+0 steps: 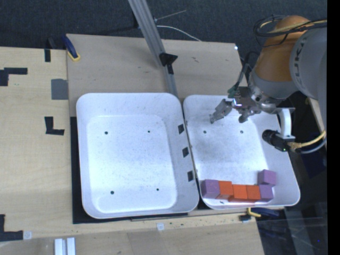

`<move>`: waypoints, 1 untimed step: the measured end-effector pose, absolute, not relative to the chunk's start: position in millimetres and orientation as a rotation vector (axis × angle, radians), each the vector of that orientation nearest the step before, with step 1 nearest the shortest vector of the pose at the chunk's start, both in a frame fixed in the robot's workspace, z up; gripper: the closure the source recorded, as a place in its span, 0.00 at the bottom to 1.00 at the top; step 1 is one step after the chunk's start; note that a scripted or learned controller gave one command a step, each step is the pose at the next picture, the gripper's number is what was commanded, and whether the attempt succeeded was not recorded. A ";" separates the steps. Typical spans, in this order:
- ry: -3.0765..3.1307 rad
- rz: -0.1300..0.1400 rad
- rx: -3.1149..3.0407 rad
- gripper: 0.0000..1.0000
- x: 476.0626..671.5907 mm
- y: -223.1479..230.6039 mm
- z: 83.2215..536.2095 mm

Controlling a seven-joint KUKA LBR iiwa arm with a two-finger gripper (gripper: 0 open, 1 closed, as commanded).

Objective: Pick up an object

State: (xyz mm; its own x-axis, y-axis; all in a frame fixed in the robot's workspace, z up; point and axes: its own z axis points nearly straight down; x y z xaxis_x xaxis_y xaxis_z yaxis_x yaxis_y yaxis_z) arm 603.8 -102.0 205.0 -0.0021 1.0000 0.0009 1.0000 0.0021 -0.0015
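Over the right bin [276, 142], near its far end, the gripper [230, 113] hangs with its two fingers spread apart, nothing between them. Grey arm [313, 52] with orange band [279, 47] comes in from the right edge. Blocks sit well apart from the gripper, all packed along the near wall of the right bin: a purple block [211, 187] at the left end, an orange block [224, 188] touching it, another orange block [248, 192] beside that, then a purple block [265, 193] at the right end, with one more purple block [267, 177] just behind it. Left bin [127, 105] lies alongside, touching the right one at the middle. A metal rail [150, 33] slants across the bench [32, 142] above the bins; black tape marks on the bench's left side.
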 end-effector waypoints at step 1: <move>-2.228 -0.005 -2.222 0.00 619.1 -114.9 265.9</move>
State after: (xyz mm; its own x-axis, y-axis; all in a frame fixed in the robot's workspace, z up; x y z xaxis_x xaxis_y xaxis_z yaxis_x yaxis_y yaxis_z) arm 619.1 -114.9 265.9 -0.0025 1.0000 -0.0015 1.0000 0.0025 0.0060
